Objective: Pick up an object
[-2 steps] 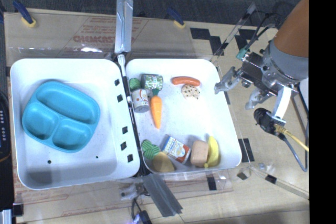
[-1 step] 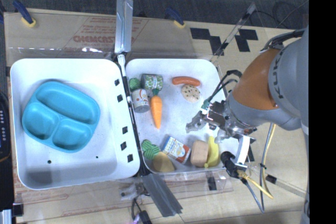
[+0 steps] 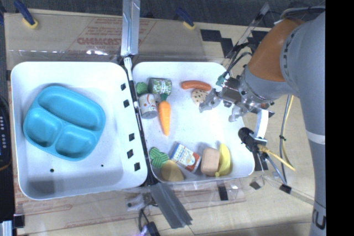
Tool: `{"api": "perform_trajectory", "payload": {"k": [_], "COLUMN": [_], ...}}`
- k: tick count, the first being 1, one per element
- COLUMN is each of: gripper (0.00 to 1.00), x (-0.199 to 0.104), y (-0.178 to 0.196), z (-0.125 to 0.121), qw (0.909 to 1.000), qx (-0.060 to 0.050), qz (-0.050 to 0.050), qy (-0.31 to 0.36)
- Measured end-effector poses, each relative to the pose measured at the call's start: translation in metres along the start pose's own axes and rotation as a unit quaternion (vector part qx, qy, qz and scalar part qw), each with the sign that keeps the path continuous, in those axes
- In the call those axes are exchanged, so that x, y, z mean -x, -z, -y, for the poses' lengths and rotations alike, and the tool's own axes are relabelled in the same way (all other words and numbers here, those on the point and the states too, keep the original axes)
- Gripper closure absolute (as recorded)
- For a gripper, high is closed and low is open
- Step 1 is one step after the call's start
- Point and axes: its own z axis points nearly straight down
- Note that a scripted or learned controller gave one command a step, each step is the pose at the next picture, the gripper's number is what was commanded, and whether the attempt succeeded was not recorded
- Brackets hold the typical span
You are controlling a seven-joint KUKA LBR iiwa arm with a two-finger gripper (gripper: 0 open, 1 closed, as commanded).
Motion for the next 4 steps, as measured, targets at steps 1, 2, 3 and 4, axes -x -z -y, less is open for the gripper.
{"api": "perform_trajectory", "payload": {"k": [1,2,3,4], "gripper": [0.0,0.0,0.0,0.0], "x": [-0.039,-0.096,-0.071,-0.095], "y": [-0.09,-0.068,-0.092,-0.091], "z": [0.058,-0.038,0.054,0.0], "qw": [0.9969,0.9842,0.9632,0.9761], "qx": [-0.002,0.002,-0.001,0.0], "qz": [-0.001,0.0,0.0,0.0], "qy": [0.079,0.177,0.269,0.217]}}
